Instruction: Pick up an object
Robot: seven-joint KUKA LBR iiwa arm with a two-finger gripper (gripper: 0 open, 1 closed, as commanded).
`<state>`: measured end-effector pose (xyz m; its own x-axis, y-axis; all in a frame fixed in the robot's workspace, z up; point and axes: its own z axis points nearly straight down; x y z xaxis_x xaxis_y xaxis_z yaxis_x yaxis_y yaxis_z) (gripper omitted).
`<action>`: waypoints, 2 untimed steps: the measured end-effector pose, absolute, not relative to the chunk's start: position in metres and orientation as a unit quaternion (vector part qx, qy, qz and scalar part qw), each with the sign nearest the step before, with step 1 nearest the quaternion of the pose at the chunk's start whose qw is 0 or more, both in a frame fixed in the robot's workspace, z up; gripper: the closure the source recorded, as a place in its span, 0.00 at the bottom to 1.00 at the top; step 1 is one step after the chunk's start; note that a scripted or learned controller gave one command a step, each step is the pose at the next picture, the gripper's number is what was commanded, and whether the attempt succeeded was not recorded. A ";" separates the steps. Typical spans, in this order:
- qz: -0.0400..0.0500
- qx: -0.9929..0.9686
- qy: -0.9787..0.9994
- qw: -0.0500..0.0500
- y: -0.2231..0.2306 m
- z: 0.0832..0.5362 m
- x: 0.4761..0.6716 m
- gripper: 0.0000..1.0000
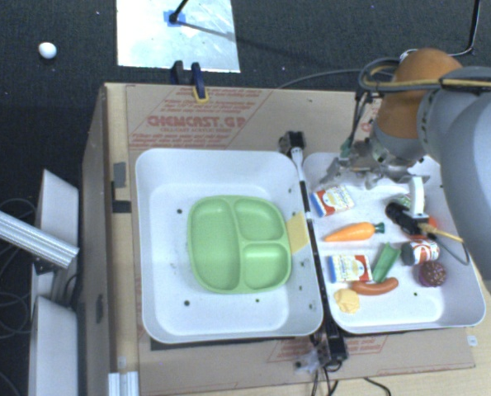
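The grey arm [468, 139] looms nearest, over the right bin [460, 308]. Its gripper [362, 170] sits above a small carton [334, 200] and a carrot [350, 232]; whether it is spread or pressed together, I cannot tell.

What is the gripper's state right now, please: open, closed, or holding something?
Gripper: cannot be told; it sits low over the far end of the right bin, above the small carton.

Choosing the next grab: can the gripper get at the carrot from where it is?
Probably yes. The carrot lies uncovered in the right bin, apart from its neighbours, and the gripper hangs just beyond it.
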<state>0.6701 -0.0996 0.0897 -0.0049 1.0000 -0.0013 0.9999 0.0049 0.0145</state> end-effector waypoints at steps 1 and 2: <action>0.005 0.707 0.707 0.004 -0.090 0.089 0.551 0.00; 0.001 0.706 0.708 0.001 -0.106 0.085 0.613 0.00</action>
<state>0.6127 -0.1060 0.0847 -0.0031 1.0000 -0.0007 1.0000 0.0031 0.0027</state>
